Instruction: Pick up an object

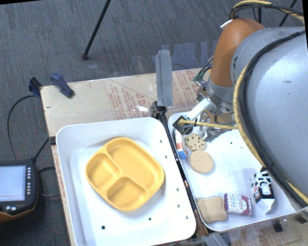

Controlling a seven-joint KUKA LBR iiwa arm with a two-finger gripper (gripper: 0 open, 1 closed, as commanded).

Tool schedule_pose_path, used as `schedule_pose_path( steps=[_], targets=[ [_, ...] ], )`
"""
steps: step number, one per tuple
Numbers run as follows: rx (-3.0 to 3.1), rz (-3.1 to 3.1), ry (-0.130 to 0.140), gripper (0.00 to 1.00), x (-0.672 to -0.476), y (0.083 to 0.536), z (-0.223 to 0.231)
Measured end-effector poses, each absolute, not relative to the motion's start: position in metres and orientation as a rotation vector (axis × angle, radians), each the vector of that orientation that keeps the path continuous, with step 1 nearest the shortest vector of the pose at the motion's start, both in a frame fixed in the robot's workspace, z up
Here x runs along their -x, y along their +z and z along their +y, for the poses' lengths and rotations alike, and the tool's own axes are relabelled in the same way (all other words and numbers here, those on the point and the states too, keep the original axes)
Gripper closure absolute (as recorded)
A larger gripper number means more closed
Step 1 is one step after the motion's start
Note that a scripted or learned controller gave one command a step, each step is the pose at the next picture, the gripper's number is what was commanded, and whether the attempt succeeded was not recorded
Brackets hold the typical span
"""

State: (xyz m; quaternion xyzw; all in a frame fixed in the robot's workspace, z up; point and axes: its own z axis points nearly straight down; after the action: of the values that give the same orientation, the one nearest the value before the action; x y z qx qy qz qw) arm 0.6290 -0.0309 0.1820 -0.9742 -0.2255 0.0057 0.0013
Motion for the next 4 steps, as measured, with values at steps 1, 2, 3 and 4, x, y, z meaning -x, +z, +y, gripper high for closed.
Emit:
schedule_pose_path(
  steps=[1,2,3,4],
  targets=[
    [3.093,-0.540,0.015,1.00,-0.629,0.185,0.018],
    [3.125,-0.310,0.013,1.00,-0.633,0.182,0.033],
    [3.125,-0.314,0.011,1.00,-0.638,0.183,0.016],
    [3.125,-0.313,0.011,1.00,-0.639,0.183,0.024]
  ],
)
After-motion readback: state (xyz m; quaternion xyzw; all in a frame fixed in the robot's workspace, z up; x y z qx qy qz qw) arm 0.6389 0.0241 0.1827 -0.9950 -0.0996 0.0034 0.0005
